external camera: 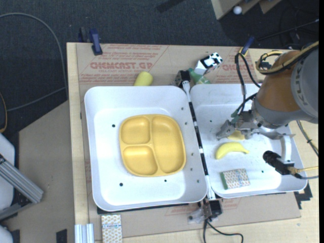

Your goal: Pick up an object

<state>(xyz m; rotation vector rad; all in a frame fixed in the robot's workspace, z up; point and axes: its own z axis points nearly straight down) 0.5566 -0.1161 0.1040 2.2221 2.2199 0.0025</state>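
Arm [296, 92] cut off by right edge. Gripper [234, 129] fingertips too small and blurred to read the gap. Yellow scrap [236, 134] just under the fingers partly hidden, identity unclear, contact undeterminable.

Robotics lab, not a home. Plywood bench [76, 135] sits on dark carpet [40, 14], with loose cables [30, 29] trailing over the floor. Blue clamp [94, 40] grips the bench's far left edge. Two white bins [96, 105] fixed side by side. Aluminium extrusion frame [17, 178] stands off the bench's left edge.
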